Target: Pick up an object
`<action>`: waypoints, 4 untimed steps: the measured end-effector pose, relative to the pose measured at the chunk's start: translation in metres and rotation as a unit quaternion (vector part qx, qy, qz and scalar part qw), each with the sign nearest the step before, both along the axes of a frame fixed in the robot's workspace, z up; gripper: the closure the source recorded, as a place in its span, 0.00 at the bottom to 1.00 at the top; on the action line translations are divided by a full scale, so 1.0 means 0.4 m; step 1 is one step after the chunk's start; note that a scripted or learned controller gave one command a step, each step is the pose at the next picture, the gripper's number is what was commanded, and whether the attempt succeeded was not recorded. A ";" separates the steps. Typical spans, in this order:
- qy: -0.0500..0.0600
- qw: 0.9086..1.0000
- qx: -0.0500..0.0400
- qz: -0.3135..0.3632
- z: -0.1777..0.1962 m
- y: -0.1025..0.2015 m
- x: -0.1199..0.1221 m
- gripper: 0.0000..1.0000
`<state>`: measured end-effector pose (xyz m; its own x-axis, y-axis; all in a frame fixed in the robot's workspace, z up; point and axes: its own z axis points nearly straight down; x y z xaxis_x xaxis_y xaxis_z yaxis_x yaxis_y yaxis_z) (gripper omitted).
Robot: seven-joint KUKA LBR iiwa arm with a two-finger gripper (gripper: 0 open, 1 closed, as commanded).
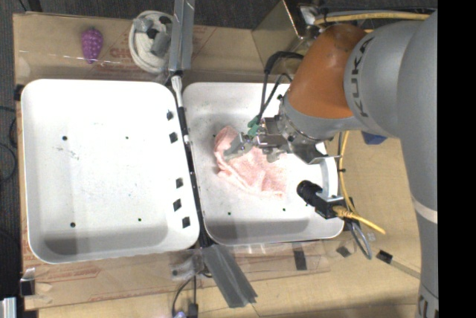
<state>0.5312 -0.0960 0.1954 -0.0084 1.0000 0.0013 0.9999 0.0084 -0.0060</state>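
Pink cloth [249, 166] lies crumpled in right bin [223, 105], near its middle. Gripper [239, 148] is down at cloth's upper-left edge; finger state cannot be told. Judgement: grasp attempt underway, lift not yet done.

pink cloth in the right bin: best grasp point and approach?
Go for the raised bunched fold at the upper left end of the pink cloth, probably straight from above. The cloth lies crumpled and mostly flat on the floor of the right bin, so that ridge looks like the only part fingers could pinch. The gripper is already over that end.
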 end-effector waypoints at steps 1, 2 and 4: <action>-0.001 1.000 -0.001 -0.012 -0.258 -0.063 0.066 0.00; -0.003 0.994 0.000 0.113 -0.256 -0.002 0.181 0.00; -0.003 0.993 -0.001 0.114 -0.231 -0.004 0.182 0.00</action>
<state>0.6038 -0.0977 0.1030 -0.2345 0.9721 -0.0010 0.9721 0.2345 0.0000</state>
